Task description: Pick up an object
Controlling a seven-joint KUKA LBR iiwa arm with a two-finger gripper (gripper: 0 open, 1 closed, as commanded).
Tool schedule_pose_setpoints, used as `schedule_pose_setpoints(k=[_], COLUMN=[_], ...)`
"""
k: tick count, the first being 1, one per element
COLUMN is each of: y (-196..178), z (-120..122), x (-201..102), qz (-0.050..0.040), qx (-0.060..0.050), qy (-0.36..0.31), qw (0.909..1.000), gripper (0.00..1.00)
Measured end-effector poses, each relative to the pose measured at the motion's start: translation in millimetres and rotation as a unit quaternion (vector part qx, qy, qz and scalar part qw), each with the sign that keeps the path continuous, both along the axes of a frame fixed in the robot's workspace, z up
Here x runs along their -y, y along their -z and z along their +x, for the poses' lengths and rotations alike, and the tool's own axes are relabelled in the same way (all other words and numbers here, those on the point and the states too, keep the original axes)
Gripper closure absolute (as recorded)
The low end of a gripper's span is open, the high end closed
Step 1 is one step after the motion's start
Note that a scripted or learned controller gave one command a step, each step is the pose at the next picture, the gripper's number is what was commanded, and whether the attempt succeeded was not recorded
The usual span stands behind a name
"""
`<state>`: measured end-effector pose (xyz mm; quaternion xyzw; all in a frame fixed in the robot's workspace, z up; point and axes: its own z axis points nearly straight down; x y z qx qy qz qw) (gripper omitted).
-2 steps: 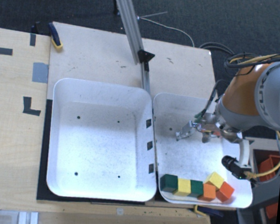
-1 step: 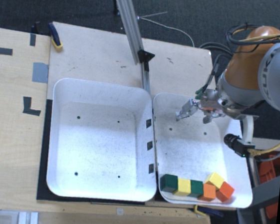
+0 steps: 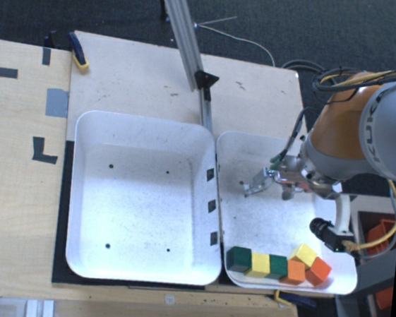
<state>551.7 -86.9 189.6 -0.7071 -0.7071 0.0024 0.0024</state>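
Note:
Several small blocks lie in a row along the near edge of the right bin point(image 3: 255, 154): a dark green block point(image 3: 239, 258), a yellow block point(image 3: 259, 264), a green block point(image 3: 277, 266), an orange block point(image 3: 294, 272), another yellow block point(image 3: 306, 255) and an orange-red block point(image 3: 319, 270). My gripper point(image 3: 270, 190) hangs over the middle of the right bin, well behind the blocks. It is open, with nothing between its fingers.
The left bin point(image 3: 82, 176) sits beside the right one, their walls meeting near the centre. A metal rail point(image 3: 187, 39) slants down from the top to the bins' back edge. Cables point(image 3: 366, 241) and a black fitting hang at the arm's right.

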Motion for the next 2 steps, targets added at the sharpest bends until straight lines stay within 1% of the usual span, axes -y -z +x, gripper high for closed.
schedule_pose_setpoints(k=[1, 2], y=[-2, -47], z=[-30, -24], x=[-19, 29], qz=[0.0003, -0.0014], qx=[0.001, 0.005], qy=[-0.001, 0.001], qw=[1.0, 1.0], gripper=[0.0, 0.0])
